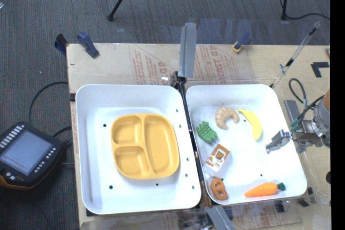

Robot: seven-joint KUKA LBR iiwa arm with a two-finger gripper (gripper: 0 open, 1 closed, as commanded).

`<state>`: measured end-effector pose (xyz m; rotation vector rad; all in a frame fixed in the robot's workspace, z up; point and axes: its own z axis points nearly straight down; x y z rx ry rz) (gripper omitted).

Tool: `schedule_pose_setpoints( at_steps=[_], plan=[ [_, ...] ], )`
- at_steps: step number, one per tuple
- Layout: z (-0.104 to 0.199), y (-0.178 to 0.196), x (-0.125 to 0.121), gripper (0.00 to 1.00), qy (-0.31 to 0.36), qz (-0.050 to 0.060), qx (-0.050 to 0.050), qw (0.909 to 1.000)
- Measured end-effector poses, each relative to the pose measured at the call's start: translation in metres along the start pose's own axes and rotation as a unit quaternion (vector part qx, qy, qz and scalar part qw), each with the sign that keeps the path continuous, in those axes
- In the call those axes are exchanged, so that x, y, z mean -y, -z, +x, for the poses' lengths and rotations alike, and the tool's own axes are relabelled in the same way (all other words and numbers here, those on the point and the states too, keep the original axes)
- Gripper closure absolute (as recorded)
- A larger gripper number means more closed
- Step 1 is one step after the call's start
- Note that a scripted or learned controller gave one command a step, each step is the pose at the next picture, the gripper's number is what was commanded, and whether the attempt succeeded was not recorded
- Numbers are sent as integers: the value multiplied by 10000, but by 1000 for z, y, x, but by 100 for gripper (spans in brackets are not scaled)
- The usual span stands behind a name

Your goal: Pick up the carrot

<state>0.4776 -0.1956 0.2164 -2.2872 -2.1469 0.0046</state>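
The carrot [264, 189], orange with a green top, lies flat in the near right corner of the right bin [237, 90], its green end pointing right. My gripper [278, 141] hangs over the right side of that bin, above and a little right of the carrot in the image and well apart from it. Nothing is visibly held in it. The arm reaches in from the right edge.
The right bin also holds a yellow banana [252, 122], a croissant [226, 116], a green toy [206, 131], a small orange-and-white carton [217, 158] and a pretzel [218, 188]. In the left bin [86, 132] sits a yellow divided plate [144, 145].
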Motion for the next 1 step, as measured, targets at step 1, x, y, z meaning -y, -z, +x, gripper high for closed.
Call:
schedule_pose_setpoints(
  at_steps=[1],
  plan=[
    [7, -1, 1, 0, -80, 23, -8, 10000]
  ],
)
